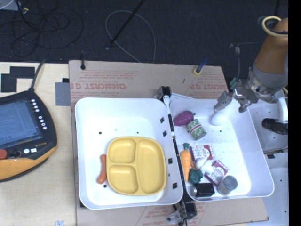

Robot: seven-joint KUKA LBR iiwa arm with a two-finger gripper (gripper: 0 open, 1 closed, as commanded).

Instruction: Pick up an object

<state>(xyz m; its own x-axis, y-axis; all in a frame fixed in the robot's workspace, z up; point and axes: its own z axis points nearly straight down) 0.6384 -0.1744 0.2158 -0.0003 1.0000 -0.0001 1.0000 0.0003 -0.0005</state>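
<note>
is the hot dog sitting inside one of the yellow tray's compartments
No, the hot dog lies on the left bin's floor, beside the yellow tray's left edge.

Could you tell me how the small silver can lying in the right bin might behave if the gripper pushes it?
The small silver can lies on its side, so it would probably roll. It looks smooth, so likely slippery. The red-and-white packet beside it might stop it.

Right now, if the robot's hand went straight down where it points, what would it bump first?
Probably the bare white floor of the right bin, beside the purple toy; the hand hangs above it, though depth is unclear.
</note>
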